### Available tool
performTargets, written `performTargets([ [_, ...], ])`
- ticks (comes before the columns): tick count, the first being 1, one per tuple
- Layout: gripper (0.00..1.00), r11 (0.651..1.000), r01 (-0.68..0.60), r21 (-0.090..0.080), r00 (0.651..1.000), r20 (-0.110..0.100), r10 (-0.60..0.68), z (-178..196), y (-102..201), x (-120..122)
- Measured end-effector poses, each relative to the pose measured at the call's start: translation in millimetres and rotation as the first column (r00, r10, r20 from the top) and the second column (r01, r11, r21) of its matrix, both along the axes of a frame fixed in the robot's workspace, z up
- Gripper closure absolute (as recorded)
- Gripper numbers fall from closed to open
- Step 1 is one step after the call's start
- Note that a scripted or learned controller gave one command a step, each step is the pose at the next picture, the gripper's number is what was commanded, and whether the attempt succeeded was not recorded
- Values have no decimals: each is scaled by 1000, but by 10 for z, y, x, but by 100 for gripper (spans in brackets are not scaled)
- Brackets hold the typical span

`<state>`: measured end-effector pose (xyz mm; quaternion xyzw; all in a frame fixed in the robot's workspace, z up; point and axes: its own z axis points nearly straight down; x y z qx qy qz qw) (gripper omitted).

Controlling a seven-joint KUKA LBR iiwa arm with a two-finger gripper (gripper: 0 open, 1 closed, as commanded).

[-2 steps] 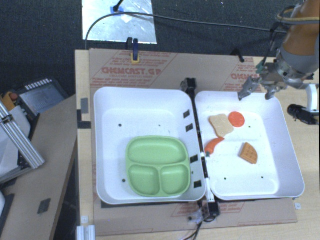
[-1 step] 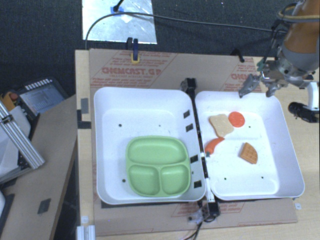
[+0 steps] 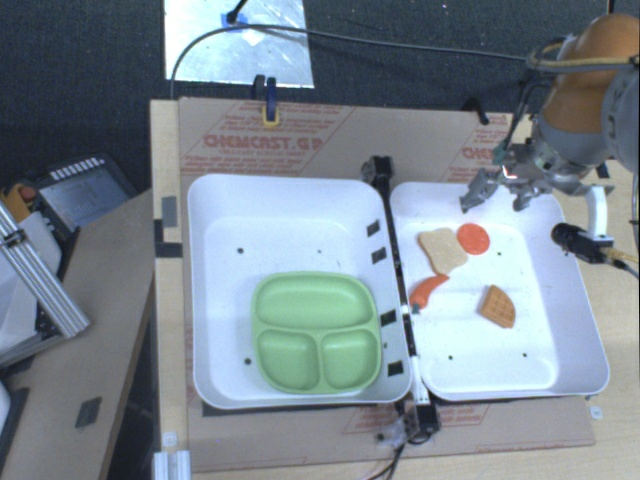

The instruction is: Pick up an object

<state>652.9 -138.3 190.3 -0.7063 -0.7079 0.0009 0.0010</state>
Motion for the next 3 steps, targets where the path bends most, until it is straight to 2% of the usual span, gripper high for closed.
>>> performTargets([
  [2, 0, 1000, -2, 0, 1000, 4, 2, -1008, 111, 6],
  [3, 100, 1000, -4, -1, 1000, 9, 4, -875, 109, 23],
])
